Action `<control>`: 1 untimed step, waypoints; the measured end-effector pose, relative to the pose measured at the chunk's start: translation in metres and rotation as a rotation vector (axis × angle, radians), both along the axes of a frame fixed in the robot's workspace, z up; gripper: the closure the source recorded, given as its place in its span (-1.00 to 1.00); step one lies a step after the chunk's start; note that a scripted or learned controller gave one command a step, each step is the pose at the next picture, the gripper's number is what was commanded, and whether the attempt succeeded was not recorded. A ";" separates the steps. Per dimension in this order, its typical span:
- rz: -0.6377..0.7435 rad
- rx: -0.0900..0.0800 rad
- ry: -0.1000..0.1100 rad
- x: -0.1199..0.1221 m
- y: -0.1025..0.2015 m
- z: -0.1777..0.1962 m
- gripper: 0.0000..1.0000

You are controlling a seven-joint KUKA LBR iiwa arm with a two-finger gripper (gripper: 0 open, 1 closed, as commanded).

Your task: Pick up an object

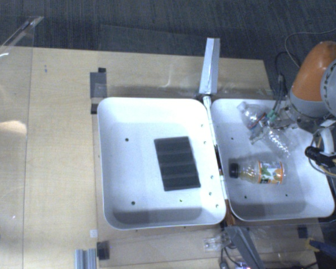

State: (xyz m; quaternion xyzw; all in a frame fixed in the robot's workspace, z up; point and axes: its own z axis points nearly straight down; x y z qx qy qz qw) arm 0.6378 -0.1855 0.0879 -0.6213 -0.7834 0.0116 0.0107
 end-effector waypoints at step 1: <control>0.168 0.000 0.008 0.022 0.007 0.002 -1.00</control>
